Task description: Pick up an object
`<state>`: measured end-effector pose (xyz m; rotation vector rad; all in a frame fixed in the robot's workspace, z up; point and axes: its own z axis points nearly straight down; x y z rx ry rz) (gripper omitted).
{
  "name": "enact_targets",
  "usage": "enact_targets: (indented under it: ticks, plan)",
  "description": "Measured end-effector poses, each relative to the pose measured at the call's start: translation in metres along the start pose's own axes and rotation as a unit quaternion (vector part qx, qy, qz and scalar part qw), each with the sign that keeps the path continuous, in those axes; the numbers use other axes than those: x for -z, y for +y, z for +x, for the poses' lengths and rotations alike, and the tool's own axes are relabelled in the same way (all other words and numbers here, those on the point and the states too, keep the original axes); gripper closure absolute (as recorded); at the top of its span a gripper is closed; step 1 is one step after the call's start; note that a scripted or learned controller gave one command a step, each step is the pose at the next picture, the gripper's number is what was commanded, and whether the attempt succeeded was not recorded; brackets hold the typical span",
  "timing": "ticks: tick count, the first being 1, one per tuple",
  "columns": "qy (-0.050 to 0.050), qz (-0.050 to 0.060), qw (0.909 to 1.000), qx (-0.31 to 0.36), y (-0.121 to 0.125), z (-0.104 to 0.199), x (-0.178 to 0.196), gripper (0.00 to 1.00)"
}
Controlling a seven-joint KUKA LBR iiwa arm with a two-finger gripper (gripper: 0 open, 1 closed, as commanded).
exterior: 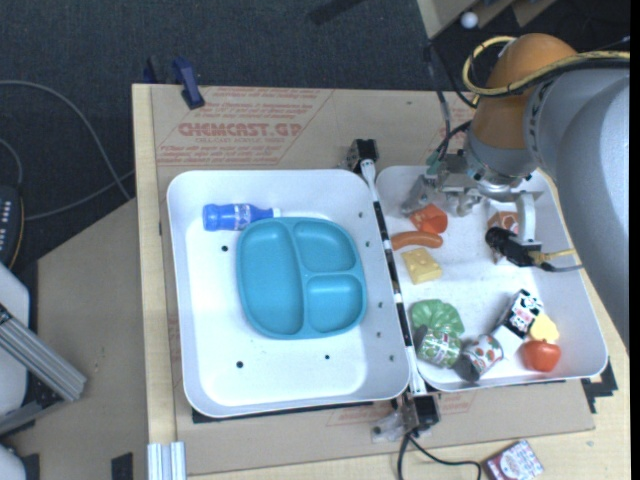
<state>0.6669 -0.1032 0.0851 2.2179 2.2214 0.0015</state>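
Note:
My gripper (438, 206) hangs low over the far left corner of the right bin (575, 303). It is open, with its grey fingers (416, 204) spread apart. An orange-red toy (431, 219) lies on the bin floor just in front of and below the fingers; nothing is clamped between them. Close by are an orange sausage (416, 239) and a yellow cheese wedge (421, 264). Farther forward lie a green lettuce piece (436, 316), two small cans (438, 348) (483, 356), a black-and-white carton (521, 313), a yellow piece (545, 329) and a red tomato (541, 355).
The left bin (190, 298) holds a blue divided plate (300, 275) and a small blue bottle (232, 216) at its far edge. The wall between the bins (388, 268) runs just left of the gripper. A small packet (515, 462) lies on the bench in front.

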Motion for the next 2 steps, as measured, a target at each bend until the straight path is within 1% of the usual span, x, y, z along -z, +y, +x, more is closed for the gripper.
enact_targets:
  ticks: [1, 2]
  plan:
    - [0.001, 0.002, 1.0, -0.001, -0.015, 0.003, 0.0, 0.0]
    - [0.0, 0.001, 1.0, -0.001, -0.014, 0.003, 0.01, 1.0]
